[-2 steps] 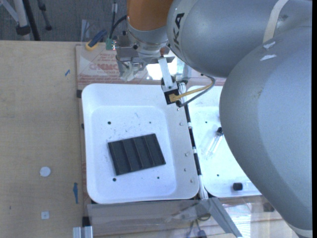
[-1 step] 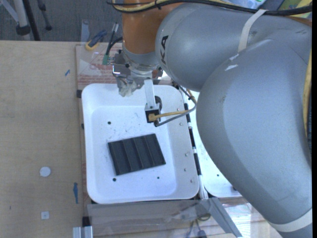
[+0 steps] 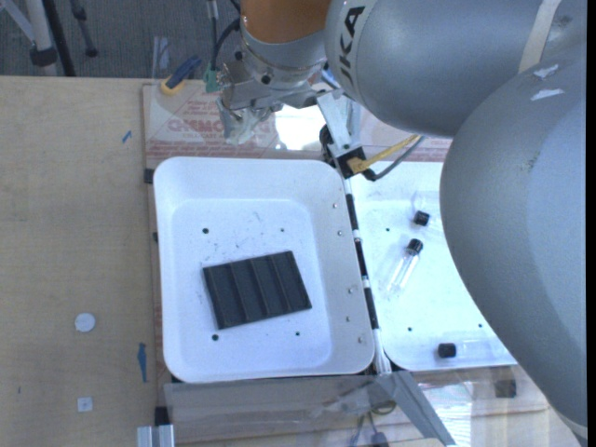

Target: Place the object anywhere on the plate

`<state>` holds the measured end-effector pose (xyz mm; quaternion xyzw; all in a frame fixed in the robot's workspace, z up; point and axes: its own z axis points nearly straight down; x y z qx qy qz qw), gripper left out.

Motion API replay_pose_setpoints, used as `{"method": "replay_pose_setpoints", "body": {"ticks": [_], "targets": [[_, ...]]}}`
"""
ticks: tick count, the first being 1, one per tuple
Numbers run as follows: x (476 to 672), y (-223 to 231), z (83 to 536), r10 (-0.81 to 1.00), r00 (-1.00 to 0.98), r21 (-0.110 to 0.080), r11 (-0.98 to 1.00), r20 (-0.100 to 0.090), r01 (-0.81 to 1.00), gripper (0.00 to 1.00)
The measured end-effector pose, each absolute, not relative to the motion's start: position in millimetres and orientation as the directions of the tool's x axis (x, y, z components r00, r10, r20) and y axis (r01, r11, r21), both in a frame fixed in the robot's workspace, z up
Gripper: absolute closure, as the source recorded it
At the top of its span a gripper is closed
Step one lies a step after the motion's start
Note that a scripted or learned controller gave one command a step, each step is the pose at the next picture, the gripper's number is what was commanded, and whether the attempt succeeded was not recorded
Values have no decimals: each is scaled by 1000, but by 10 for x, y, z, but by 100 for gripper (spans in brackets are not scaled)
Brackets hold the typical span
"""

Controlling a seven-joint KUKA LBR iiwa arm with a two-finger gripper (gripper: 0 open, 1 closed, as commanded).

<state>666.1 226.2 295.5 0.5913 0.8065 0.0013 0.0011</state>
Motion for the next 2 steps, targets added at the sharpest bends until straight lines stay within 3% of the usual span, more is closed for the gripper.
{"method": "replay_pose_setpoints", "body": {"ticks": [1, 2], "targets": [[6659, 2187, 1644, 921, -389, -1, 389, 1, 921, 100], [6667, 2169, 2314, 852, -523, 5, 523, -1, 852, 100]]}}
